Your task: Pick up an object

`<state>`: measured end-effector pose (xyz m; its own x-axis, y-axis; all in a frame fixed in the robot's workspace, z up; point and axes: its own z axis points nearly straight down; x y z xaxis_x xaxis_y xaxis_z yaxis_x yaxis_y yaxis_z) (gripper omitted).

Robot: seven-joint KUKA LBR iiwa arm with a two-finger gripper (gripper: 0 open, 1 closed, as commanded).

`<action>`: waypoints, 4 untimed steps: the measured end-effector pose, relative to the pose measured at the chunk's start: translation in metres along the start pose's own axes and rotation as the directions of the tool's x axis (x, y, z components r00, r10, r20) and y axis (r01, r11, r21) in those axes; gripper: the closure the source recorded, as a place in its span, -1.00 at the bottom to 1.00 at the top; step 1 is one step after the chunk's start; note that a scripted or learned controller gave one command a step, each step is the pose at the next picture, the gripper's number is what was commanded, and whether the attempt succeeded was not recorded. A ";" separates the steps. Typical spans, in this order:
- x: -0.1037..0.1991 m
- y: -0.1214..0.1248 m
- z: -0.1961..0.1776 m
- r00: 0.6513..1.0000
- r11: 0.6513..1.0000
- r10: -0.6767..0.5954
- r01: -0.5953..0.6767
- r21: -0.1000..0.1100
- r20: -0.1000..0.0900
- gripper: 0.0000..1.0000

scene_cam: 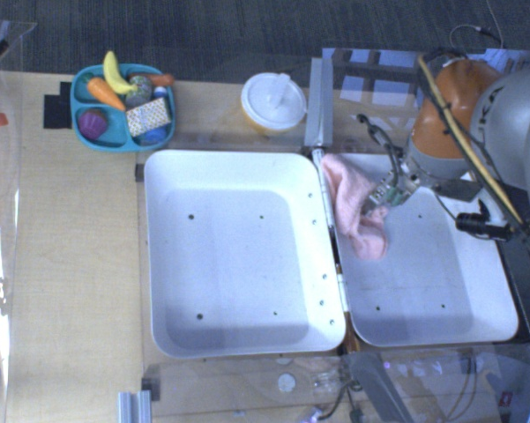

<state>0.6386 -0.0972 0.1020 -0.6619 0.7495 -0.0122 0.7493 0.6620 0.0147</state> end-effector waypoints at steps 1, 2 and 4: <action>0.000 0.003 -0.011 1.000 1.000 -0.002 0.002 -0.005 0.003 1.00; 0.010 0.022 -0.085 0.944 0.944 0.331 -0.331 0.014 -0.005 1.00; 0.013 0.046 -0.083 0.954 0.954 0.299 -0.299 0.013 -0.004 -1.00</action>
<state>0.6629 -0.0575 0.1859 -0.4076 0.9132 -0.0035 0.9131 0.4076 0.0049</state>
